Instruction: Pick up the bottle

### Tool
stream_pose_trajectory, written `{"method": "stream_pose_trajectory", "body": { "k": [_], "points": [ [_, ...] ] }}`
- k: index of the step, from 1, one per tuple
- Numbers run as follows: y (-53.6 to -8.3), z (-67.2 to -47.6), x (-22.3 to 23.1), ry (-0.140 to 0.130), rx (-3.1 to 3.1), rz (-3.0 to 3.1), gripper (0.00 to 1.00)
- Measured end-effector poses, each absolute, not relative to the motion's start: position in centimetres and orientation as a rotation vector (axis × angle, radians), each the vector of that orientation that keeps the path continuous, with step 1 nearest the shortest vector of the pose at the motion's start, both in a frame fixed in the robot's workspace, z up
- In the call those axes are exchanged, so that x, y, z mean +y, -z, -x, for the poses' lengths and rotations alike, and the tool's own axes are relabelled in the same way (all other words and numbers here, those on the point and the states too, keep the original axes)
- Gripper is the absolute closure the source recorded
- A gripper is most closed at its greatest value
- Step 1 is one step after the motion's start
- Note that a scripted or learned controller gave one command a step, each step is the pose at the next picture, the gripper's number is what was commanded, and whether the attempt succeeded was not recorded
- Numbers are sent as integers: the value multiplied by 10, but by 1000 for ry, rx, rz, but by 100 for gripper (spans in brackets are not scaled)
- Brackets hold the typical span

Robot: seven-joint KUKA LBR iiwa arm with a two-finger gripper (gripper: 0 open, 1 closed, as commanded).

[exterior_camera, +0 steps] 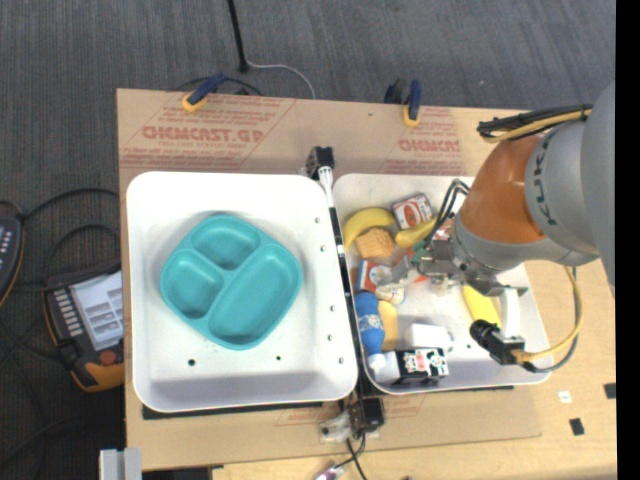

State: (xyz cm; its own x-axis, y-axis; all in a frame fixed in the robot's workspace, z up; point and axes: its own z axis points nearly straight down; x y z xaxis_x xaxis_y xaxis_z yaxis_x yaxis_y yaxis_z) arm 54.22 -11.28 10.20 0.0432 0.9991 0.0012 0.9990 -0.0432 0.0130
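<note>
Bins: two, white plastic, smooth, faint sheen.
Divided plate, in the left bin: teal plastic, smooth, matt.
Board under the bins: brown cardboard-like sheet, matt, red print.
Bottle, at the right bin's left wall: white and blue, glossy plastic.
Arm over the right bin: grey matt casing, glossy orange band.
Floor: dark grey carpet, rough weave.

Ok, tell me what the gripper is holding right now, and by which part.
It cannot be told. The gripper sits low among the clutter in the right bin, above the bottle lying by the bin's left wall.
</note>
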Motion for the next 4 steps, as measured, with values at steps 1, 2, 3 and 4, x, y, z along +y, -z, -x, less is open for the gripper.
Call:
{"method": "stream_pose_trajectory", "body": {
  "k": [1,2,3,4],
  "points": [
    [-92,-491,-106,-9,2292,-2096,0],
    [-185,-484,-36,-1,2294,-2146,0],
    [-184,-483,13,2,2101,-2337,0],
    [-184,-483,25,4,1767,-2599,0]
  ]
}}
